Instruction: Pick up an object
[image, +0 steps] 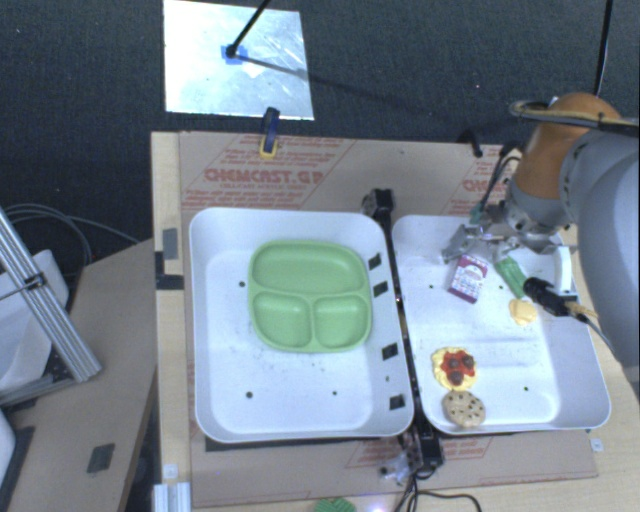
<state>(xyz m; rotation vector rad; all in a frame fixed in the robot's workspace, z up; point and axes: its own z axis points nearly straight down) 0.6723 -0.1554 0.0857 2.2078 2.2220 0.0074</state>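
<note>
Gripper (472, 240) low at 12 o'clock in right bin (580, 400), just above purple packet (468, 278), likely lining up a grasp; jaws' state unreadable.

Surface (170, 330): tan bench, seen at a slant.
Cardboard sheet (300, 170): lies flat on the surface, red printing.
Left bin (215, 400): white, on the cardboard.
Right bin (570, 400): white, just beside it.

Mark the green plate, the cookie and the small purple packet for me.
green plate (308, 268): camera view, floor of its large upper compartment.
cookie (463, 408): camera view, middle of its top face.
purple packet (468, 278): camera view, middle of its front face.
</note>
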